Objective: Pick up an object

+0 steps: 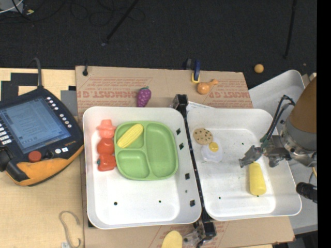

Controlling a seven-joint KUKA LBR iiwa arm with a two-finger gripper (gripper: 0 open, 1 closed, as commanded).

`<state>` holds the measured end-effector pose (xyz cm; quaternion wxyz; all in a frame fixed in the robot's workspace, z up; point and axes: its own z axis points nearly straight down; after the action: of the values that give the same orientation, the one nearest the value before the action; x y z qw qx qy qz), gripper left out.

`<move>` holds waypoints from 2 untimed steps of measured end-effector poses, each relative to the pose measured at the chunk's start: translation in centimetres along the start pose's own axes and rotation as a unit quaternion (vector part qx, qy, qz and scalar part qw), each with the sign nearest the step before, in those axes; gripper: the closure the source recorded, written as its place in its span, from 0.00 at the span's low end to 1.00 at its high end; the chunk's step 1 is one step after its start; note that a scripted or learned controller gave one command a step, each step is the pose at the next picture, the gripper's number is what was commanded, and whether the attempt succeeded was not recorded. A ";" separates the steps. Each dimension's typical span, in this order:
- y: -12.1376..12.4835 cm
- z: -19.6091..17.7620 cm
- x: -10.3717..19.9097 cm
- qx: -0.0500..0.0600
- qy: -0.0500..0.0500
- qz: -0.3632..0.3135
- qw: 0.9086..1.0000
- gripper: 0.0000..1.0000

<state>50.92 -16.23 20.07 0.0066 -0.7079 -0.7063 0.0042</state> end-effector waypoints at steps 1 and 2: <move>0.3 -0.7 0.0 -0.007 -0.002 -0.001 1.000 0.00; 0.7 4.1 0.8 -0.004 0.000 -0.001 1.000 0.00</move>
<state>51.55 -15.38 15.92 0.0036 -0.7072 -0.7070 0.0014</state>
